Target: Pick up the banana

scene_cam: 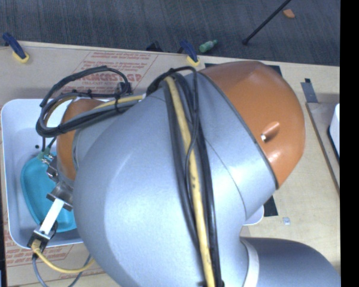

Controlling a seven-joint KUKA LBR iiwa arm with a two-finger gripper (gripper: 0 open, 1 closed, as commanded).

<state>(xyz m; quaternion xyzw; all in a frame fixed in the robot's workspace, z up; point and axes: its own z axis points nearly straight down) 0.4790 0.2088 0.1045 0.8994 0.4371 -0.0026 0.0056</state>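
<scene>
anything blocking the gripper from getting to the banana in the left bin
Cannot tell. The arm hangs over the left bin and covers most of it. A light blue object lies by the bin's left wall. No banana can be made out.

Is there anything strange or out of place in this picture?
The grey arm hangs low over the left white bin and hides most of it. A light blue object lies inside. I cannot tell where the banana is.
</scene>
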